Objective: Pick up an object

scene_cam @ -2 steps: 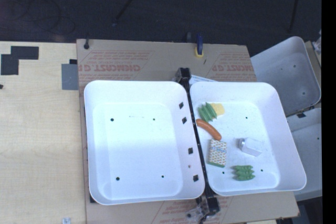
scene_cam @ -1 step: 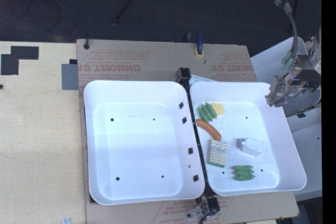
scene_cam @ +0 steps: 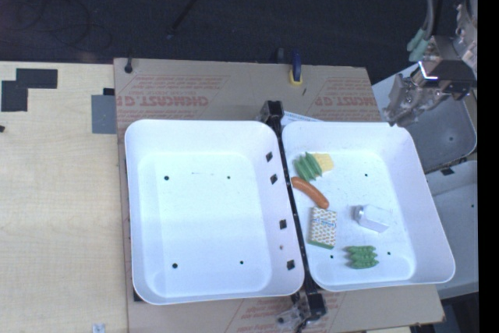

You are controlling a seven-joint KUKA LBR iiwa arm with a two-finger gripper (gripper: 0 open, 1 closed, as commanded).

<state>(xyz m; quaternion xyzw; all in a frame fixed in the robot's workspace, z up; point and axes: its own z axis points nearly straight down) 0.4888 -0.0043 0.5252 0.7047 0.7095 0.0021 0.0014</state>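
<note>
The gripper [scene_cam: 405, 101] is hovering at 2 o'clock outside the right bin [scene_cam: 421, 191], its opening impossible to tell, while the orange sausage [scene_cam: 309, 192], probably light and slippery, is lying mid-bin, best pinched across its middle.

A pale wood-grain bench top [scene_cam: 54, 207] carries a brown cardboard sheet printed with reddish lettering [scene_cam: 203, 90]. Two shallow white plastic bins sit on the cardboard side by side, the left bin [scene_cam: 140, 168] and the right bin [scene_cam: 425, 199], their inner rims touching along a black clamp strip [scene_cam: 282, 199]. Dark rectangular patches, perhaps tape [scene_cam: 31, 86], lie on the bare wood at far left.
</note>
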